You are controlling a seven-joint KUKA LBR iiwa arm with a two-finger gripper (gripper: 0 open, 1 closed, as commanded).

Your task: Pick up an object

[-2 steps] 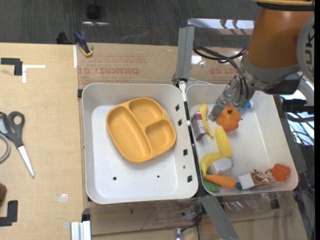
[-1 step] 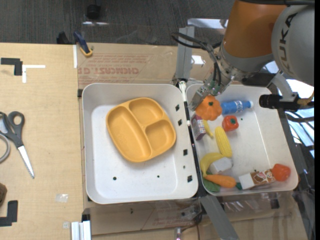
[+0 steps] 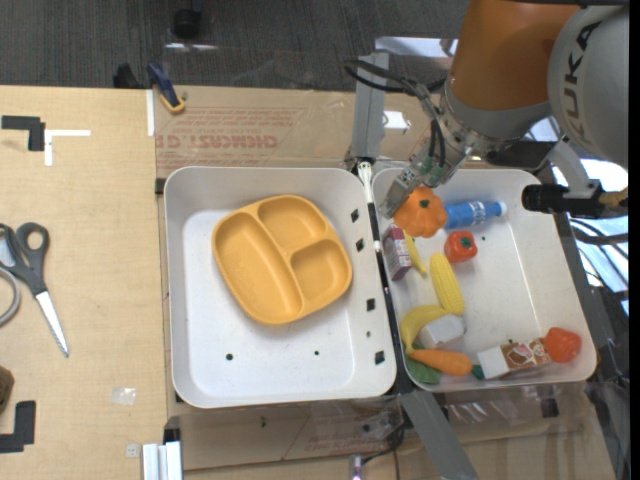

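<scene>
Upper right of centre, the gripper hangs over an orange toy; jaw state cannot be told. Crowding toys nearby could spoil any grasp.

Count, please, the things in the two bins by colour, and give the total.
Yellow or yellow-orange: 4, the plate, corn, banana and a small yellow piece.
Orange: 2, the orange and carrot.
Red: 2, the tomato and pepper.
Blue: 1, the bottle.
Mixed print: 2, the can and carton.
Total: 11.
</scene>
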